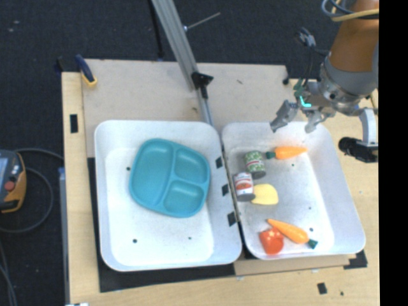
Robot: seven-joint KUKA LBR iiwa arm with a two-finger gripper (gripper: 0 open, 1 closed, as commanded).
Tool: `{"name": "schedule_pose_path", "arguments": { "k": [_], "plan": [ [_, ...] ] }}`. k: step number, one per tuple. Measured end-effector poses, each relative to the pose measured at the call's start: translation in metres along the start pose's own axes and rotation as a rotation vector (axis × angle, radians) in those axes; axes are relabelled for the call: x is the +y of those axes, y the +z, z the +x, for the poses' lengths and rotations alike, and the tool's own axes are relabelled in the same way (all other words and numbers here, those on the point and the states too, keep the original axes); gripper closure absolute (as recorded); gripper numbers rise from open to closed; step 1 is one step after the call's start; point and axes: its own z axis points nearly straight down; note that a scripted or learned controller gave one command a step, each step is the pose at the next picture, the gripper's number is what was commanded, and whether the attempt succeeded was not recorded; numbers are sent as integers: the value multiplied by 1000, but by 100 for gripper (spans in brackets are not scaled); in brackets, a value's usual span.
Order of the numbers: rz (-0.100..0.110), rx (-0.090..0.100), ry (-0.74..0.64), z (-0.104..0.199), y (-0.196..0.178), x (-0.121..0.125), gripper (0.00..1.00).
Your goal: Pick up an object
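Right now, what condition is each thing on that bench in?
tool: open, holding nothing, above the right bin's far edge
teal tray: flat in left bin
two cans: lying on their sides
upper carrot: lying flat
lower carrot: lying beside the red pepper

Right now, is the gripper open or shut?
Open. The gripper hangs over the right bin's far edge, its two fingers spread apart with nothing between them, just above the carrot.

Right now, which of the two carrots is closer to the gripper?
The carrot at the right bin's far edge, just below the open gripper. The other carrot lies at the near end beside the red tomato.
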Motion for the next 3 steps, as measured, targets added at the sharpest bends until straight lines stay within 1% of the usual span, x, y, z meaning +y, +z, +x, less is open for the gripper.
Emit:
{"name": "schedule_pose_path", "arguments": {
  "k": [1,2,3],
  "plan": [
    [-1,0,0,0,0,0,0],
    [4,-2,2,-9,59,1,0],
    [1,-2,2,-7,102,6,0]
  ]
}}
